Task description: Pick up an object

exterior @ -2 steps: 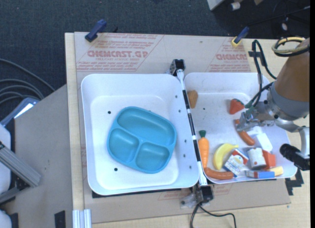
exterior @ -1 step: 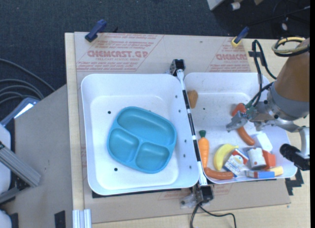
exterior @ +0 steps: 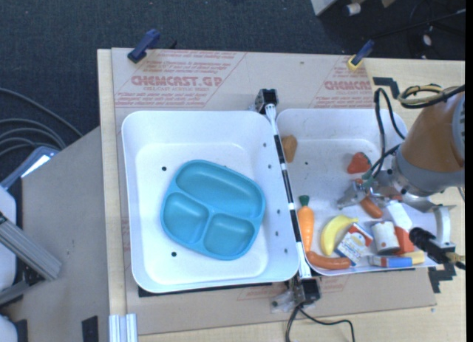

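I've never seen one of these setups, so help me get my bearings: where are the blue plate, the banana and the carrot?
Blue plate [exterior: 213, 210], camera view, on its middle ridge.
Banana [exterior: 334, 231], camera view, on its curved yellow body.
Carrot [exterior: 306, 226], camera view, on its orange middle.

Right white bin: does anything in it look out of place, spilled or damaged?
Nothing looks spilled or broken. The toy food is crowded toward the shallow right white bin's near side: orange plastic carrot, yellow plastic banana. One small brown piece lies apart.
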`<state>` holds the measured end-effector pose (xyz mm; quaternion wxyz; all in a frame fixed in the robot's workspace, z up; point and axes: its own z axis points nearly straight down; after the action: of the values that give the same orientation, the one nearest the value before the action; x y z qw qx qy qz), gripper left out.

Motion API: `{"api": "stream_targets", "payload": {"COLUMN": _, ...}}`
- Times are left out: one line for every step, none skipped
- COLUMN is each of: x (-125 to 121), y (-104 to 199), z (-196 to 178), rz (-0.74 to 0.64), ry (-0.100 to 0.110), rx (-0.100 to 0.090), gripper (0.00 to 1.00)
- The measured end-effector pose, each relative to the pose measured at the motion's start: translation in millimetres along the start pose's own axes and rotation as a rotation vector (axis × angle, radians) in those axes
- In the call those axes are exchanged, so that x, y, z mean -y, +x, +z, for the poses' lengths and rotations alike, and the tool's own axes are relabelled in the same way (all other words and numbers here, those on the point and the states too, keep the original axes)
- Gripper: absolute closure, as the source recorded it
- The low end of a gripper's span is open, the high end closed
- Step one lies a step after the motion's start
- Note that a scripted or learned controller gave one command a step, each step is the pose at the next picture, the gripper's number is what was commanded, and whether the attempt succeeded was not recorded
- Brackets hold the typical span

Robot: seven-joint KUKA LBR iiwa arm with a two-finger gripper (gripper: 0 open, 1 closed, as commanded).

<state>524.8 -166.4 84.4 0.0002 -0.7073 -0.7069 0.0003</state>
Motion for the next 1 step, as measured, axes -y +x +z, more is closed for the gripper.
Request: {"api": "stream_targets", "payload": {"x": -0.3, "y": 0.2, "z": -9.7, "rz": 0.001, "ry": -0.001, "rx": 0.000, "gripper": 1.00}}
